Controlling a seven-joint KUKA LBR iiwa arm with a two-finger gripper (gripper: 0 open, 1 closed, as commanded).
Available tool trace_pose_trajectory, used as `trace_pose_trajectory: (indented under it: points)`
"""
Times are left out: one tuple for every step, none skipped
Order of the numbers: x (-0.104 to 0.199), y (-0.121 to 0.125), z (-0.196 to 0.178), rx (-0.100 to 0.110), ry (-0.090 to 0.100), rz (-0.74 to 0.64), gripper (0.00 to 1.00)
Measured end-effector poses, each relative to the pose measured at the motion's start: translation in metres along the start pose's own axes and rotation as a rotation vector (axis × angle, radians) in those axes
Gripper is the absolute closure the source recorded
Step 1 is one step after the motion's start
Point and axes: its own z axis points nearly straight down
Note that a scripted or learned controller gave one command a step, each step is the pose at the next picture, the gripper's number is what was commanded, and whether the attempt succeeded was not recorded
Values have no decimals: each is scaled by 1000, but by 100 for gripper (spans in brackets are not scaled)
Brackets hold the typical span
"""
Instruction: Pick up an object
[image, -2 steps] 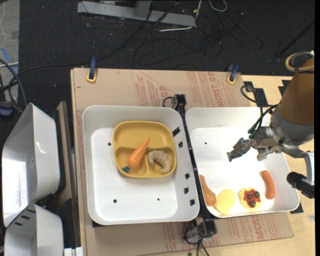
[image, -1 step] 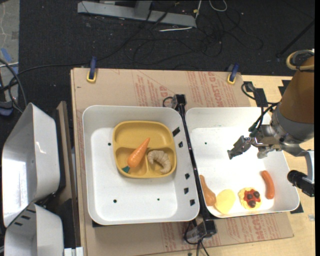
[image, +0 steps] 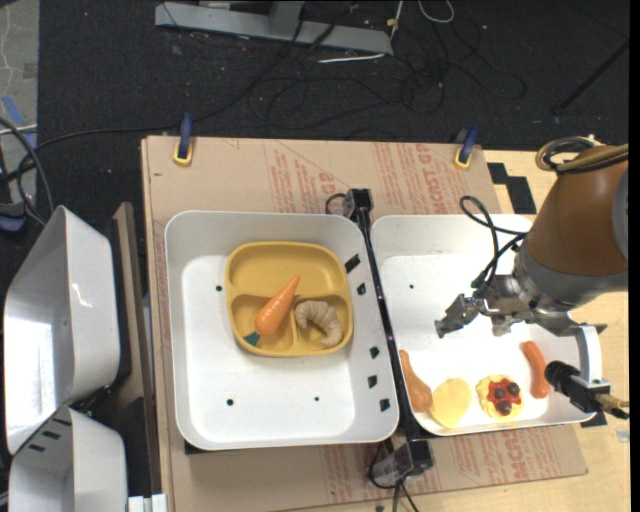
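The arm (image: 580, 230) enters from the right and hangs over the right bin (image: 400, 240). Its gripper (image: 447, 321) sits above the bare white floor of that bin, near the middle, pointing toward the divider between the two bins. The fingers (image: 452, 313) read as a dark cluster at this angle; how far apart they stand cannot be told, and nothing is visible between them. No object touches the gripper.

Objects in the right bin, all along its near edge, below the gripper and apart from it:
- an orange spoon-shaped piece (image: 414, 380) at the near left corner, lying at a slant;
- a pale yellow round piece (image: 451, 401) just right of the spoon-shaped piece;
- a yellow disc with red and dark toppings (image: 500, 395) beside the round piece;
- a small orange-red sausage-shaped piece (image: 537, 368) right of the disc, under the arm's wrist.

The left bin (image: 200, 380) holds a yellow divided plate (image: 250, 265) near its middle. A toy carrot (image: 277, 306) lies diagonally across the plate's divider. A pale shrimp-shaped piece (image: 320, 320) rests in the compartment nearest the right bin, just beside the carrot's thick end.
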Motion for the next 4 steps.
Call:
trace_pose_trajectory:
  points:
    - [5,-4,63,1,0,1,0]
    - [5,-4,103,-4,-2,2,0]
    - [5,-3,92,-5,0,2,100]
    - [7,-10,47,-9,-2,-2,100]
